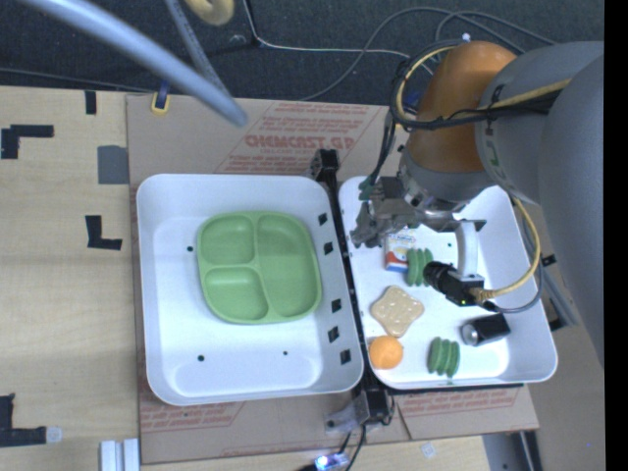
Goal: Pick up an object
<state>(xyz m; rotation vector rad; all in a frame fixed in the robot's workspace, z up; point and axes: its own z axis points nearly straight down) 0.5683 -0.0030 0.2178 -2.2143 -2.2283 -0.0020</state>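
Observation:
My gripper hangs low over the upper left part of the right bin, under the grey arm and its orange band. Just right of it and below lie a small white and red carton and a green pickle-like piece. Nearer the front of the same bin sit a beige cracker, an orange ball, a second green piece and a dark cylinder. Nothing shows between the fingers.
The left bin holds a green divided plate. A black divider with clips runs between the bins. A black fitting with a yellow cable hangs from the wrist over the right bin. Cardboard lies under both bins.

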